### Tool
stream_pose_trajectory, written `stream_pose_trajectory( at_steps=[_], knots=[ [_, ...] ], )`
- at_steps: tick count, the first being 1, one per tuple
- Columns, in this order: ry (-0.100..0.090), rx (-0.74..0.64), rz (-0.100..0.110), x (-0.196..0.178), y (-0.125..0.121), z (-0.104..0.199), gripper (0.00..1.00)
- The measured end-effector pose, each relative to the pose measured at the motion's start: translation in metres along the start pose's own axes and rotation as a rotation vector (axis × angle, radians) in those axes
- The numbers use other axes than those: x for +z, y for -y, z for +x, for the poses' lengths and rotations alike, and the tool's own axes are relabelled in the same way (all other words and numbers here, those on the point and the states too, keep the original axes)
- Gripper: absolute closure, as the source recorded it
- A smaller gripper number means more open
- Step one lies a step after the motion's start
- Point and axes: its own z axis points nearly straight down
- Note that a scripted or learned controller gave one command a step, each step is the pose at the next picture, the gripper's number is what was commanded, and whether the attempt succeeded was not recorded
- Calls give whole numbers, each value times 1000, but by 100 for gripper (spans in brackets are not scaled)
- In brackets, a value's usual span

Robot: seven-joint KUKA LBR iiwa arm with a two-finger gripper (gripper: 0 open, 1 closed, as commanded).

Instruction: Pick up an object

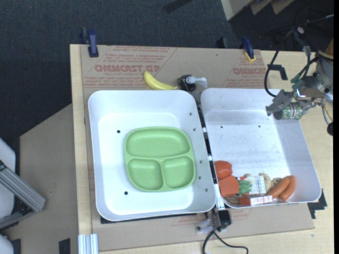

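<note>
Can (290,111), small, green-labelled, gripped between fingers of gripper (286,110), lifted over right bin (249,142) far right edge. Looks light, rigid, smooth-walled; likely slippery. Grasp across cylinder's middle.

The bench (122,62) carries two white bins (100,142), with a banana (157,82) lying behind the left bin.

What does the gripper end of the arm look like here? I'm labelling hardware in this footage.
The gripper is dull grey metal, small and angular, on a pale grey wrist at the right edge. Black cables loop above and beside it, and a short green wire shows near the wrist. No markings are legible at this size.
</note>
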Motion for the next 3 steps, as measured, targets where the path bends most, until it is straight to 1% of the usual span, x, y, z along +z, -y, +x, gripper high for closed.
stream_pose_trajectory(
  at_steps=[1, 2, 3],
  knots=[
    [-6, -9, 10, 86, -9, 94, 0],
    [-3, 4, 11, 179, 26, 35, 0],
    [-1, 1, 1, 164, 23, 38, 100]
  ],
)
